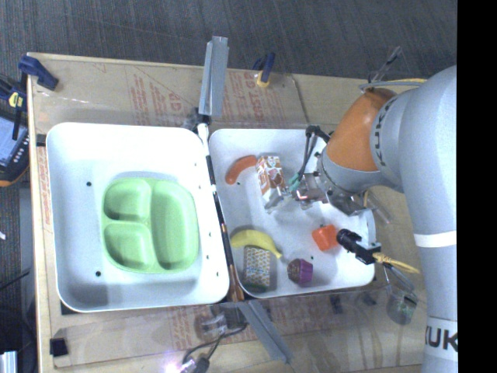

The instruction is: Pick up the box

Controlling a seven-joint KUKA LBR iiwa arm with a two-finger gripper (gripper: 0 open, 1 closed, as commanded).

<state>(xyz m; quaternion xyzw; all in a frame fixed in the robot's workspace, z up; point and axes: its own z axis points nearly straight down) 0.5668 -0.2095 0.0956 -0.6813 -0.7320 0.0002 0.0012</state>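
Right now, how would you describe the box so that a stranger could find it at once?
Look in the right white bin, the one without the green divided tray. In its upper middle, beside the orange-red sausage, the box stands next to the gripper. It is the one white carton with red-brown print; its neighbours are rounded or dark.

White letters "KU" stood on the arm [435, 208] near its base, cut off by the edge. Red print on the bench [147, 92] was too small to read.
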